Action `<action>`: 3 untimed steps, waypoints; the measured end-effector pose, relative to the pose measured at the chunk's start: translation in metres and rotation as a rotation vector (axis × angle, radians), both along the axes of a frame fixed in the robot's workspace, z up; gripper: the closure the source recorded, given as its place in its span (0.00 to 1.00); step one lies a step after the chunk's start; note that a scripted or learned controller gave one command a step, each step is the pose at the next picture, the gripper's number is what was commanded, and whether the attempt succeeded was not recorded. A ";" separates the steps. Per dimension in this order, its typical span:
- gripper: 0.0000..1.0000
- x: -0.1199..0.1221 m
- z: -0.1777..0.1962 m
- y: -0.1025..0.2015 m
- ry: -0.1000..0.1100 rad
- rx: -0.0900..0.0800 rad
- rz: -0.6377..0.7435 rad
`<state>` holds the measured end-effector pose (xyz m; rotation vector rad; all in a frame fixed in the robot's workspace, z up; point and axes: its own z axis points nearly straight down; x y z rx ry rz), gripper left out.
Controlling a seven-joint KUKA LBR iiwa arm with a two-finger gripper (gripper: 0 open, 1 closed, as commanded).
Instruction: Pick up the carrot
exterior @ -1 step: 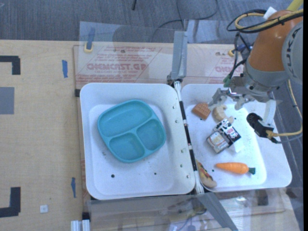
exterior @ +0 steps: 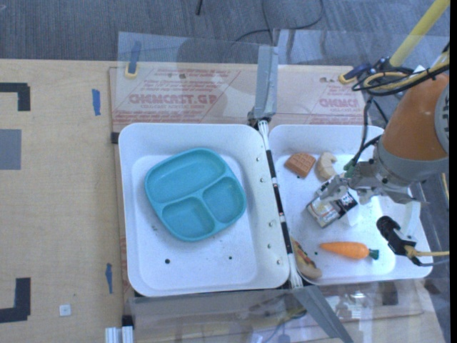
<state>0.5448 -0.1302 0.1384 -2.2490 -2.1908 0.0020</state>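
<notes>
Pale wooden bench, two white bins side by side. Carrot (exterior: 345,249) lying flat in right bin (exterior: 296,206), close to its front wall, green tip toward the arm. Gripper (exterior: 333,206) just behind it, not over it; claw's spread unreadable, nothing seen held. Approach step, by the look: next, shift forward, line up across carrot, descend. Front wall close; open floor behind.

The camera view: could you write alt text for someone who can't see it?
A grey-and-orange robot arm reaches into the right of two white bins, its gripper above the bin floor, apart from an orange carrot lying nearer the front. The left bin holds a blue divided plate.
</notes>
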 end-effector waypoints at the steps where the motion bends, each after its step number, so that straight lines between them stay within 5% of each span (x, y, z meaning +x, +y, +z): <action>1: 0.00 -0.031 -0.020 -0.015 -0.055 -0.006 -0.085; 2: 0.00 -0.062 -0.051 -0.042 -0.013 -0.004 -0.121; 3: 0.00 -0.064 -0.051 -0.023 -0.011 -0.007 0.113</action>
